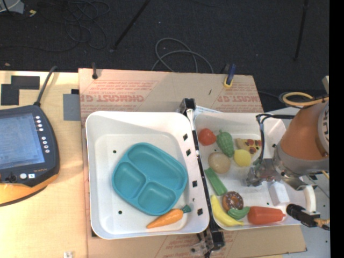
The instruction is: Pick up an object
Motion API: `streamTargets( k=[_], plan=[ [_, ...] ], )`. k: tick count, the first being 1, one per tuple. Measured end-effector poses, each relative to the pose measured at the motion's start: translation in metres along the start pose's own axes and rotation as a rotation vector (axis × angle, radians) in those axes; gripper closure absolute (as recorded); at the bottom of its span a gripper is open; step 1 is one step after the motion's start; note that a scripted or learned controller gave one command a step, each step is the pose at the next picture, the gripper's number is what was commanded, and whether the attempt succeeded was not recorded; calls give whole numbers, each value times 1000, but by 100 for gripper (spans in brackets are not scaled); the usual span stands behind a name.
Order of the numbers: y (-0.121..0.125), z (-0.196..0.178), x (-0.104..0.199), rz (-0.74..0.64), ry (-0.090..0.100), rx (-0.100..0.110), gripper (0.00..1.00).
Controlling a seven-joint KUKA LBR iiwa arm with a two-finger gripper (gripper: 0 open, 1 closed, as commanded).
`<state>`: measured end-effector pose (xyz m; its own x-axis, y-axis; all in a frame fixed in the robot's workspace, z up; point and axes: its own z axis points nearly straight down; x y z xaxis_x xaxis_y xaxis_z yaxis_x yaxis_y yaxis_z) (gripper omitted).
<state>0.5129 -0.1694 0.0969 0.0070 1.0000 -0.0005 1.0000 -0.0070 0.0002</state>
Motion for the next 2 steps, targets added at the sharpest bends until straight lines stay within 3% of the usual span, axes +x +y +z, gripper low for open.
streamTargets(
  k=[1,2],
  plan=[
    [0,1,0,0,0,1,0],
    [92,12,88,-15,4,0,0]
  ],
)
